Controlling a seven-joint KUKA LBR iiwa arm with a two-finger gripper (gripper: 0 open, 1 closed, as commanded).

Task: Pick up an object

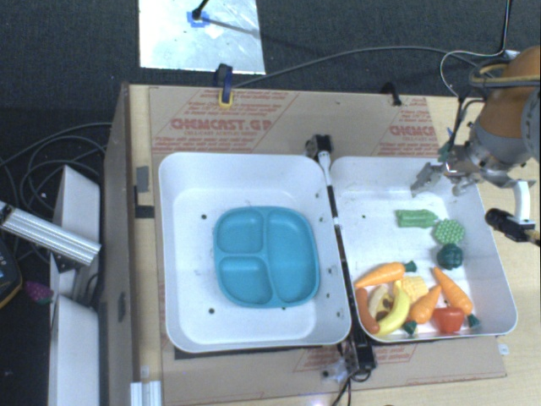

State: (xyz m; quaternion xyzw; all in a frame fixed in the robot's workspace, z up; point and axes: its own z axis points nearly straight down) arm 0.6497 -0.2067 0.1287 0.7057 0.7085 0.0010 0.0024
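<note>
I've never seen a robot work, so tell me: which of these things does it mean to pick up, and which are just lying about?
For the job: the pincer; plastic toy foods in the right white bin: orange carrots, yellow banana, flat green piece.

Lying about: blue divided plate in the left bin, black cables, silvery sheet.

A robotics lab: 2 white bins (182,227) on a cardboard-covered bench (254,117), loose cables (51,155) around.

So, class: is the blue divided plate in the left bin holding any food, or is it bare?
Bare. The blue plate shows plain blue in all its sections; the toy food lies heaped in the right bin instead.
</note>
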